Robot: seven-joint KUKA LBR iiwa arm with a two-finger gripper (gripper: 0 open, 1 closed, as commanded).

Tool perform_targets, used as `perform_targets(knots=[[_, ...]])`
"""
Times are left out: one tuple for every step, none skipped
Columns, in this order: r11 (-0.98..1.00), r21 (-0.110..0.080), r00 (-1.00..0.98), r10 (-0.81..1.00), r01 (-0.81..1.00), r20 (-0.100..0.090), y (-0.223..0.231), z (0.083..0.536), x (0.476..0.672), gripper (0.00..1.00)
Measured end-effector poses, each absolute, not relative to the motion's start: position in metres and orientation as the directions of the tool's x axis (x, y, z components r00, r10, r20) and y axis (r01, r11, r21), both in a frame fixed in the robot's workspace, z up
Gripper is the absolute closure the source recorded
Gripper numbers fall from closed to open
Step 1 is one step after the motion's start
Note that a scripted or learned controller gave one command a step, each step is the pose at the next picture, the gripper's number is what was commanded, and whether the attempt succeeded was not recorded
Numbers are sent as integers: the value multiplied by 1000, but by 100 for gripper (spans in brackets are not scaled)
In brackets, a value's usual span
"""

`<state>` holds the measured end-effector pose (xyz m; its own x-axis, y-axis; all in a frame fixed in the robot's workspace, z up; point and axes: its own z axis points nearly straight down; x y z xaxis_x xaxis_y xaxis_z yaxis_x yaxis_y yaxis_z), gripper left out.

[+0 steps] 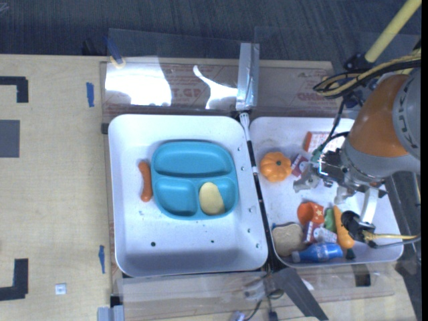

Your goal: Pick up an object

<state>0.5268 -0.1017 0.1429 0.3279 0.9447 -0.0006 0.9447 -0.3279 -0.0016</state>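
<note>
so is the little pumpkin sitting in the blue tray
No, the pumpkin lies in the right bin, while the blue tray is in the left bin.

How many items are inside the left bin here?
3: a blue divided tray at center, a yellow potato-like piece in its lower-right compartment, and an orange sausage-shaped piece beside the tray's left edge.
</note>
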Motion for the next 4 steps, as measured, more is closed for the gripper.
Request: perform_targets(knots=[[-317,-6,317,949,949,-2,-134,94,630,0],[-125,2,125,992,992,-2,-97,86,630,0],[-124,5,125,992,992,-3,-97,96,632,100],[-124,4,124,992,992,-3,-97,95,632,0]])
